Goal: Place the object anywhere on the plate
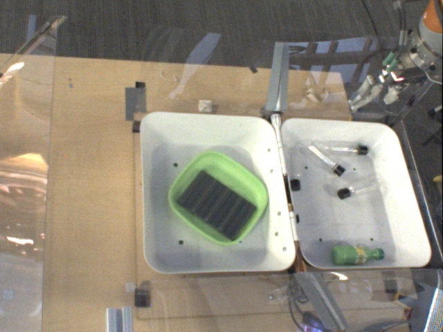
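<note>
A green square plate [243,175] with a dark ribbed middle lies tilted in the left bin [156,185]. In the right bin [401,206] lie a green bottle [354,255] near the front edge and three clear tubes with black caps [342,149] [325,159] [356,189] toward the back. My gripper [377,85] hangs at the far right, above the bench beyond the right bin's back edge, well away from all these things. Nothing shows in it.
A small black piece [295,184] rests by the right bin's left wall. A grey metal bar [277,81] runs back from between the bins. A small white cube [205,106] sits on the wooden bench behind the left bin.
</note>
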Robot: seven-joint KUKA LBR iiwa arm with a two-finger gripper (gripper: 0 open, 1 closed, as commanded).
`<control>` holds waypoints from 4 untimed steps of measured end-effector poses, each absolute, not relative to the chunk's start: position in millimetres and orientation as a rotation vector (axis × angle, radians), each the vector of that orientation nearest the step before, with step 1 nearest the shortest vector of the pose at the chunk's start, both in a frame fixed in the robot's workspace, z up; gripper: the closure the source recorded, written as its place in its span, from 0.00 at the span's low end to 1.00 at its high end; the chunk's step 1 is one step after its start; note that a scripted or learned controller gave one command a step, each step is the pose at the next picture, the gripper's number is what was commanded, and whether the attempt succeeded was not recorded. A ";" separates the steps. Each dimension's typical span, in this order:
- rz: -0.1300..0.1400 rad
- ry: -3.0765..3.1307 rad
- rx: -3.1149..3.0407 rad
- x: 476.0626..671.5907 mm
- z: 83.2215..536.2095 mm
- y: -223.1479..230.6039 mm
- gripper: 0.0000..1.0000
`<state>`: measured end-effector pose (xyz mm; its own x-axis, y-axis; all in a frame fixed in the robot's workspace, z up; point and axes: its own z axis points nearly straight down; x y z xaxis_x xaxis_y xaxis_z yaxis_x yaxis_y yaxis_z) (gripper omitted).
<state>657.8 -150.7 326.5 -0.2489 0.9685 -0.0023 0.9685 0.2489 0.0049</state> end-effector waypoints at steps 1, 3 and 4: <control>0.003 2.754 1.493 647.3 437.4 -205.0 0.00; 0.007 2.671 1.624 600.0 448.9 -203.9 1.00; 0.003 2.801 1.410 650.3 341.1 -153.5 1.00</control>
<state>650.3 -153.5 341.1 -0.5959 0.8030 -0.0041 0.8030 0.5959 0.0044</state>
